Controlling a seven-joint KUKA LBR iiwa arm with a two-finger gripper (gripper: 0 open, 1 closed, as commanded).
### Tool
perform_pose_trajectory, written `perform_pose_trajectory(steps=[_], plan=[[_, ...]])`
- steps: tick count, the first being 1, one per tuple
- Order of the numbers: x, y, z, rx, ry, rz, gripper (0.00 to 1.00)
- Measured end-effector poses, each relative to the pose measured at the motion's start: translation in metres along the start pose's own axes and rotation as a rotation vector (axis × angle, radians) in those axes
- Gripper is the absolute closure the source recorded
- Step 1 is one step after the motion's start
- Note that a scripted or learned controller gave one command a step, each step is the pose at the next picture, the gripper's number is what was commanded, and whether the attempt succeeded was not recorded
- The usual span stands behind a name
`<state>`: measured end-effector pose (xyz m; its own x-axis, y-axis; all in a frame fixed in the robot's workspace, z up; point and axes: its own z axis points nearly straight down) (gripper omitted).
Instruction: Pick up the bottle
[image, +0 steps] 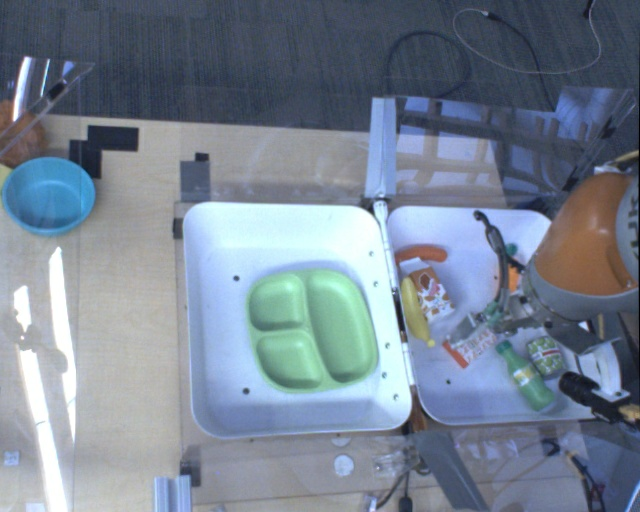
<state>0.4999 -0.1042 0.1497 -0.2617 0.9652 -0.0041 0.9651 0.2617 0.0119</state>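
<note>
The bottle (526, 379) is green with a pale cap and lies on its side near the front of the right bin (450, 405), cap toward the bin's middle. My gripper (492, 318) hangs below the grey arm with the orange band (590, 245), over the right bin. It is a short way up and left of the bottle's cap and apart from it, just above a red packet (470, 347). Nothing shows held in it.
In the right bin also lie a banana (413, 312), a small printed carton (432, 293), a sausage (421, 253) and a green can (546, 354) beside the bottle. The left bin (215, 300) holds a green divided plate (310, 328). A blue bowl (48, 195) sits far left.
</note>
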Motion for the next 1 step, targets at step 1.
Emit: perform_pose_trajectory(steps=[1], plan=[[-0.0203,-0.0133,0.0479,-0.007,-0.005,-0.082,0.0]])
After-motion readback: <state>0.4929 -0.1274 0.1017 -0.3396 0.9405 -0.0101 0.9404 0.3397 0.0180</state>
